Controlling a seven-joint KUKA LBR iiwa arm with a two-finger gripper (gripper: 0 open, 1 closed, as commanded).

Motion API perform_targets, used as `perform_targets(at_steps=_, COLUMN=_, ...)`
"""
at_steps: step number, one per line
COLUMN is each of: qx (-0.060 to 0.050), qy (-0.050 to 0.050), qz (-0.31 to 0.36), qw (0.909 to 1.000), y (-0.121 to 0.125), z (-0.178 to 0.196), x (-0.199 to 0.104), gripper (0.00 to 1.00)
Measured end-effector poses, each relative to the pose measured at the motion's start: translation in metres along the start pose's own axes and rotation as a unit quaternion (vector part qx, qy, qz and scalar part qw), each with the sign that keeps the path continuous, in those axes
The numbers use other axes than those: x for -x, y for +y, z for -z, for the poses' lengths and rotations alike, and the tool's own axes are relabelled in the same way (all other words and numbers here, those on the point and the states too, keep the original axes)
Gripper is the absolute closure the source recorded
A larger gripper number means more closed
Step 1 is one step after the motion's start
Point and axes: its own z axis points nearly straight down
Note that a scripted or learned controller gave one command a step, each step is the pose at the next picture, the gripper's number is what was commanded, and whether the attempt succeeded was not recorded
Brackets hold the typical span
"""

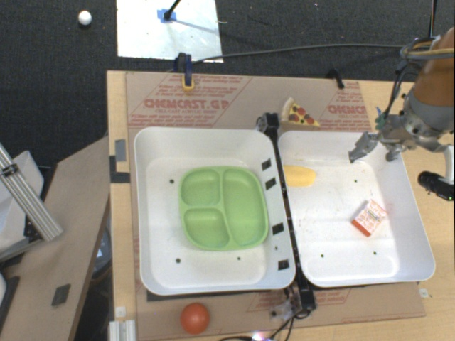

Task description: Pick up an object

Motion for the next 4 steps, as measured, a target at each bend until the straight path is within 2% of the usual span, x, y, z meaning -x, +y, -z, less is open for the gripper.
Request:
perform_targets(at_steps=1, qx=0.006, qy=-0.001, qz=0.002, qw=1.0, y=0.003, z=0.009, x=-0.001, gripper=0.0)
perform_targets(at_steps=2, qx=0.005, qy=-0.001, qz=0.001, qw=1.0, y=-0.003, z=-0.043, x=-0.009, gripper=0.0)
perform_targets(at_steps=3, qx=0.005, qy=-0.001, qz=0.003, qw=1.0, y=0.006, z=-0.096, x=-0.015, gripper=0.0)
perform_targets(at_steps=4, qx=0.007, qy=-0.002, qz=0.003, qw=1.0, y=0.007, z=-0.106, x=-0.015, gripper=0.0)
